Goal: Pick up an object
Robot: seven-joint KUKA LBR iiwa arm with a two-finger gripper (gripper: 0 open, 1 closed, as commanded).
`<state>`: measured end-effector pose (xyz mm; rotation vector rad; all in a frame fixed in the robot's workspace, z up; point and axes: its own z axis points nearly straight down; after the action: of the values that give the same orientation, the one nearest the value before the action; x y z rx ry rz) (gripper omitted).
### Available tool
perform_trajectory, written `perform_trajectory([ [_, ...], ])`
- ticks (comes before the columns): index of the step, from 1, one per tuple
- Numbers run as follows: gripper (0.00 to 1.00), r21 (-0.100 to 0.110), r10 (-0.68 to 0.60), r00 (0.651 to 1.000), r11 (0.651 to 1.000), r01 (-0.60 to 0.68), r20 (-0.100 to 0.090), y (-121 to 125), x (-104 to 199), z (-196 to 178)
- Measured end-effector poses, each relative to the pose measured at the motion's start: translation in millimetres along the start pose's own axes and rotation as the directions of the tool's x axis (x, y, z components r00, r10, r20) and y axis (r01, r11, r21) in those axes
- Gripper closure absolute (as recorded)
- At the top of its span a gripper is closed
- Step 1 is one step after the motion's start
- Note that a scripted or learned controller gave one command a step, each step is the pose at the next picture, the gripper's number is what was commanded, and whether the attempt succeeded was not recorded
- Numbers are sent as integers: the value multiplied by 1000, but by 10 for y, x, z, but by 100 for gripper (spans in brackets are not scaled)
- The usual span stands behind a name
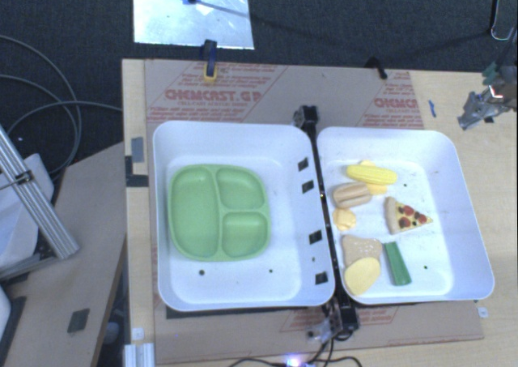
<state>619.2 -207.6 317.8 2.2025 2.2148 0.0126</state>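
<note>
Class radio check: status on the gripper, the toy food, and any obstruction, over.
Gripper at far right, outside the bins. Toy food in right bin, untouched. Green tray in left bin. Nothing blocking.

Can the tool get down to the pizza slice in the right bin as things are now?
Probably yes. The pizza slice lies flat with bare bin floor around it, apart from the hot dog and green stick; nothing covers it.

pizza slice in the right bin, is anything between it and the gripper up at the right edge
Nothing visible does. The gripper sits outside the right white bin, past its upper right corner. The triangular toy pizza slice lies on the bin floor with bare floor toward that corner; the yellow corn cob and green stick lie off that line.
</note>
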Motion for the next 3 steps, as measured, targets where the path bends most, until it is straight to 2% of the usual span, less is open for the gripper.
perform_trajectory([
  [1, 100, 2, -2, 1000, 1000, 2, -1, 273, 5, -1023],
  [2, 100, 0, -3, 1000, 1000, 3, 0, 543, 3, -2257],
  [3, 100, 27, -4, 1000, 1000, 4, -12, 418, 592, -981],
])
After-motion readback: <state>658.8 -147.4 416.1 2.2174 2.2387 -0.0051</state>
